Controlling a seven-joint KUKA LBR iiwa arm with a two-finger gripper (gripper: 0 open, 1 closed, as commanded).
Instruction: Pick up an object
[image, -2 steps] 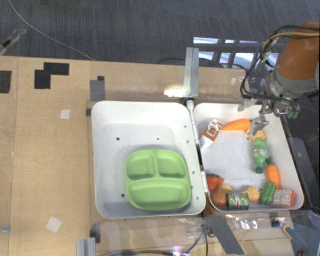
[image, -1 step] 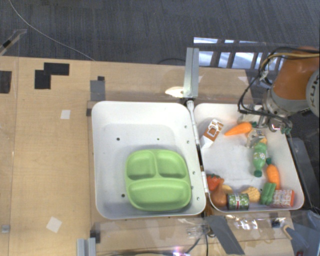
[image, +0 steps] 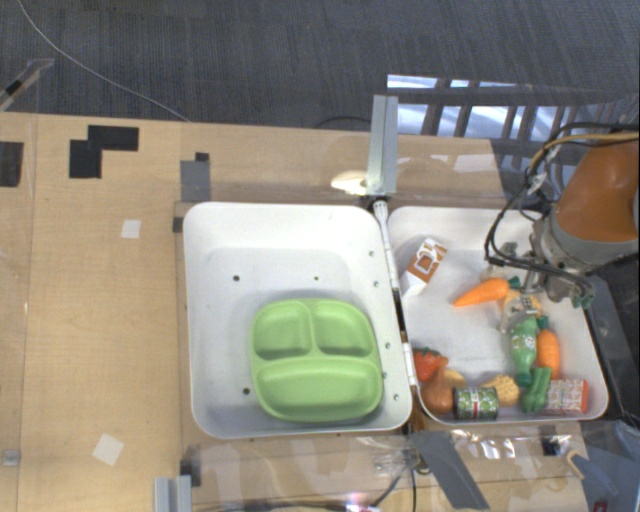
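My gripper (image: 527, 297) hangs low over the right bin (image: 440, 320), near its right side. Just left of it lies an orange carrot (image: 482, 292), whose right end reaches under the gripper. A green bottle-like toy (image: 523, 345) lies right below the gripper, and a second orange piece (image: 547, 350) sits beside that toy. Nothing can be made out between the gripper's tips.
A white carton with orange print (image: 423, 264) lies at the right bin's upper left. Along the front wall sit a green can (image: 476, 402), a red-and-white box (image: 566, 396) and several small toy foods. The left bin (image: 215, 260) bears a green divided plate (image: 316, 358).
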